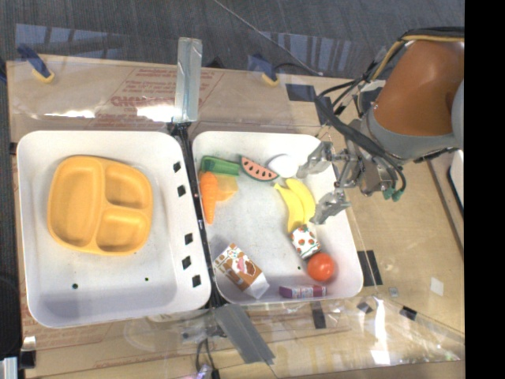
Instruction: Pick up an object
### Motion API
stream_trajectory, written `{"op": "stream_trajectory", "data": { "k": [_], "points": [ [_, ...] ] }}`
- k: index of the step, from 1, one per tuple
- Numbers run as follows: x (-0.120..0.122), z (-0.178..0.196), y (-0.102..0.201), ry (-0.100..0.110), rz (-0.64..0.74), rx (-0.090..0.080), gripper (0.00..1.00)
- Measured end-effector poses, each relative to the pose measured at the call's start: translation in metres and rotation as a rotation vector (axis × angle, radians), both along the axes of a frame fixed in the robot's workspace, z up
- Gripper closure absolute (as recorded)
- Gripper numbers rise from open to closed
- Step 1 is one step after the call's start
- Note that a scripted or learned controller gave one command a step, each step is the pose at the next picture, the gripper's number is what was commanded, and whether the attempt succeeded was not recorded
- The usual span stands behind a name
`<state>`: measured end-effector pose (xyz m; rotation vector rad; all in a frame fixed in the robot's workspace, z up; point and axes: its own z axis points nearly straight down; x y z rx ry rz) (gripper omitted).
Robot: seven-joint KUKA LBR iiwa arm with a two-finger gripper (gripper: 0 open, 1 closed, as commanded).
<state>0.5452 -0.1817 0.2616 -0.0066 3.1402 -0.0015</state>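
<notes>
My gripper [324, 183] hovers at the right side of the right bin [347, 247], its two fingers spread wide apart with nothing between them. A yellow banana [294, 201] lies just left of the fingertips. Close by are a watermelon slice [258, 168], a white rounded piece [282, 164], a small patterned can [304, 241] and a red tomato [320, 268]. Further left lie an orange carrot [209, 193] with a green vegetable [220, 164] above it. A small carton [240, 270] and a flat pink packet [304, 291] sit near the front wall.
The left bin [31, 275] holds a yellow divided plate [99, 204]. The arm's orange band [418, 85] and cables hang over the bench to the right of the bins. A grey divider [189, 77] stands behind the bins.
</notes>
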Motion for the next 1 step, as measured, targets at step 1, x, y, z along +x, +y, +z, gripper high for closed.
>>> {"op": "stream_trajectory", "data": {
  "k": [1],
  "points": [
    [-0.0529,-0.1319,-0.0288,0.010,0.023,0.004,0.00]
  ]
}}
